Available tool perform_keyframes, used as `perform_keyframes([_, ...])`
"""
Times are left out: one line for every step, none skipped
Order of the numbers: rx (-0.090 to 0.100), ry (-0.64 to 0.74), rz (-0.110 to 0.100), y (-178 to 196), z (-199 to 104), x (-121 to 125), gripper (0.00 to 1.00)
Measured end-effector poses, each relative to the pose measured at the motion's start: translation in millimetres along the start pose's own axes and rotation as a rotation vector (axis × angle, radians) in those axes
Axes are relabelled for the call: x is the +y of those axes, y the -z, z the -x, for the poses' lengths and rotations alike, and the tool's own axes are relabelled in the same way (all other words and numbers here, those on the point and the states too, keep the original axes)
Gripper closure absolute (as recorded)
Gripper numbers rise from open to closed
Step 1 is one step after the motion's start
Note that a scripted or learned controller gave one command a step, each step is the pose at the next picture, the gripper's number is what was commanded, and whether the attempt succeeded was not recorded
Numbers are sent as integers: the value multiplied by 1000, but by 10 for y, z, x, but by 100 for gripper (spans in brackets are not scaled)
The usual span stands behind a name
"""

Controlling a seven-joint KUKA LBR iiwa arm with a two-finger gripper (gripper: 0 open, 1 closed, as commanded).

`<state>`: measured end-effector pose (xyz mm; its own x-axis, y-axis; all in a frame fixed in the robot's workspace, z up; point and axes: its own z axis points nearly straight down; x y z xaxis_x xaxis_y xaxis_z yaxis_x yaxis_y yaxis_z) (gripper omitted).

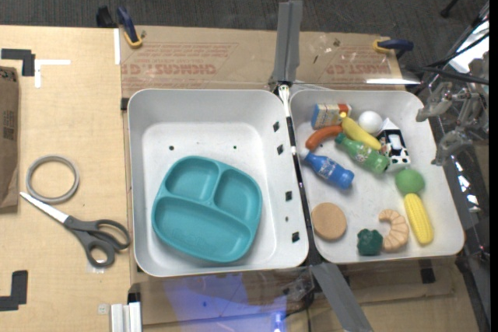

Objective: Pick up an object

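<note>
The right bin [436, 245] holds several toy foods: a blue bottle [331, 169], a green bottle [364, 154], a yellow banana [356, 128], a red sausage [322, 138], a white ball [370, 120], a green ball [409, 181], a corn cob [419, 218], a shrimp-like piece [395, 229], a broccoli floret [369, 241] and a tan disc [329, 221]. My gripper [447, 128] hangs blurred and grey over that bin's right rim, apart from all the toys, with nothing seen in it.
The left bin [148, 120] carries a teal divided plate [206, 207]. Scissors [82, 228] and a tape roll [52, 178] lie on the wooden bench to the left. A grey divider bar [288, 43] and blue clamps [128, 27] stand behind the bins.
</note>
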<state>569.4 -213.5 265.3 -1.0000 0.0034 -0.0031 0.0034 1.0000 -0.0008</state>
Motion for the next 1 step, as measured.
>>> perform_keyframes([1, 52, 1, -1392, -103, 514, 0])
